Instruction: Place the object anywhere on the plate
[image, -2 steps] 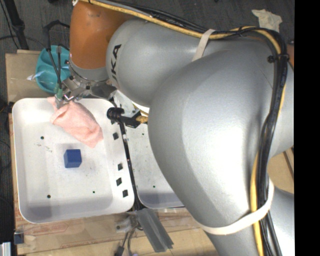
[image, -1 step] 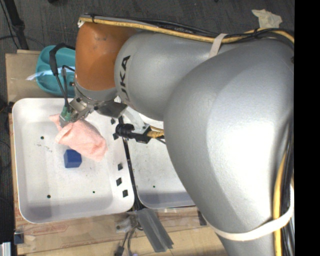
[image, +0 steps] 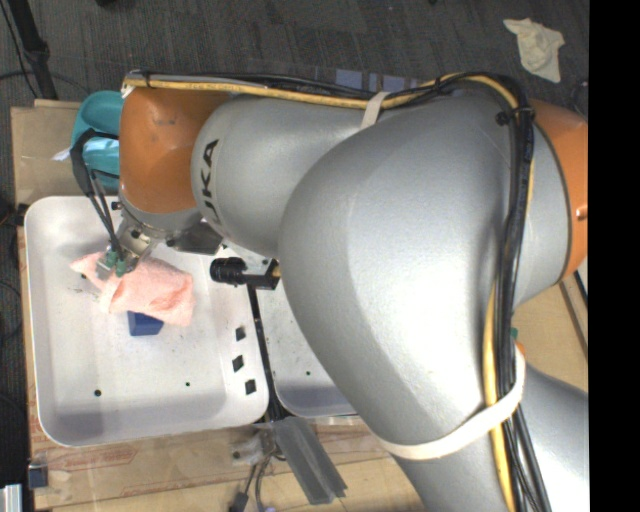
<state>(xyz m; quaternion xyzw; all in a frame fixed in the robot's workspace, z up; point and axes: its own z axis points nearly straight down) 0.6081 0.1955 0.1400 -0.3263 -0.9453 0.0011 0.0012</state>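
The big grey arm casing (image: 400, 260) is smooth with a soft sheen, its orange band (image: 160, 150) equally sleek. The shallow white left bin (image: 60, 390) looks like matt plastic, speckled with marks. The crumpled pink cloth (image: 150, 290) is soft; the small blue block (image: 145, 323) beside it is perhaps plastic.

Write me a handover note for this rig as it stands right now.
Gripper: down in the left bin, at the pink cloth; finger state unclear.
Blue block: in the left bin, against the cloth's near edge, partly tucked under it.
Right bin: mostly hidden by the arm; I can't make out a plate.
Done: nothing placed, as far as the view shows.
Left: confirm a grasp, locate the plate, place the object.
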